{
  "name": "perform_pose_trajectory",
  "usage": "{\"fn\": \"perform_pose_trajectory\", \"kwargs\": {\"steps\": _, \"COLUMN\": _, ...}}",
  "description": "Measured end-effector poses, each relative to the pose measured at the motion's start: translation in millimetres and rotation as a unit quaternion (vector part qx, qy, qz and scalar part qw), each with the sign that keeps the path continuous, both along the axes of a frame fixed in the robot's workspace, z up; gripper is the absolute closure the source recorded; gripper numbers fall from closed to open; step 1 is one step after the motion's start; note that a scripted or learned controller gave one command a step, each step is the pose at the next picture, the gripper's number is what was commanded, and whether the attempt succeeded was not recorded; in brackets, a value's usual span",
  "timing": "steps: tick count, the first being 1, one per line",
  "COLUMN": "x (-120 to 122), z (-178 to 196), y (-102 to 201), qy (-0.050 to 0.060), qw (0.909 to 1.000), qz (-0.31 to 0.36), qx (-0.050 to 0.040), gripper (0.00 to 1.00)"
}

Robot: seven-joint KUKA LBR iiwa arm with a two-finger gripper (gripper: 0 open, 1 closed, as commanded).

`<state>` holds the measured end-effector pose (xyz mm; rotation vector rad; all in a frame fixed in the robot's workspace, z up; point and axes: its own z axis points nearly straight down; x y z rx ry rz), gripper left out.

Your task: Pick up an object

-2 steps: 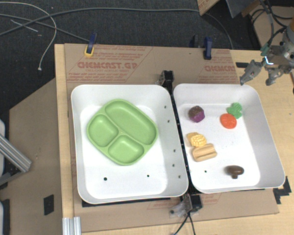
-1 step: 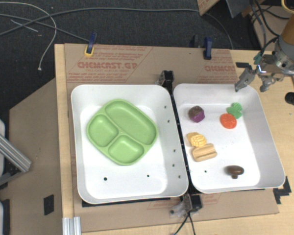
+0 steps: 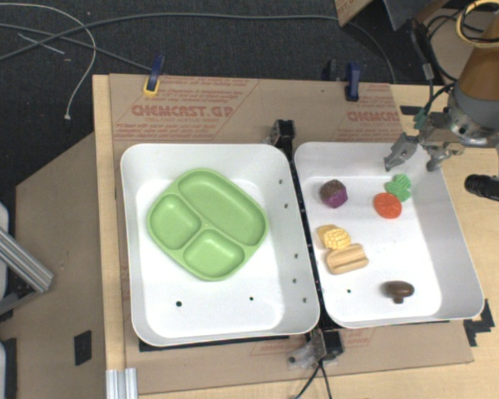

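We saw the tool [image 3: 417, 158], fingers apart, above the right bin [image 3: 449, 248], near a tomato [image 3: 388, 205] and purple onion [image 3: 333, 193].

Red lettering is printed on the brown board [image 3: 233, 106] under the two bins. In the upper middle of the frame, above the left bin, it reads roughly "CHEMCAST GP". The same red print repeats at the upper right, near the blue clamp [image 3: 352, 81], too partial to read.
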<state>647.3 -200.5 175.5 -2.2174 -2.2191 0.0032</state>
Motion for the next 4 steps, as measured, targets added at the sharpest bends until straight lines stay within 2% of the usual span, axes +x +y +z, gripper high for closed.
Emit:
{"fn": "perform_pose_trajectory", "kwargs": {"steps": 1, "x": -0.2, "z": -44.7, "y": -6.4, "qy": 0.0, "qw": 1.0, "qz": 0.0, "qx": -0.0002, "gripper": 0.0}}
{"fn": "perform_pose_trajectory", "kwargs": {"steps": 2, "x": 1.8, "z": -29.4, "y": -6.5, "qy": -0.003, "qw": 1.0, "qz": 0.0, "qx": -0.0012, "gripper": 1.0}}
{"fn": "perform_pose_trajectory", "kwargs": {"steps": 3, "x": 5.8, "z": 36.4, "y": -9.6, "qy": -0.007, "qw": 1.0, "qz": 0.0, "qx": -0.0025, "gripper": 1.0}}
{"fn": "perform_pose_trajectory", "kwargs": {"steps": 4, "x": 6.7, "z": 36.5, "y": -9.4, "qy": -0.004, "qw": 1.0, "qz": 0.0, "qx": -0.0014, "gripper": 1.0}}
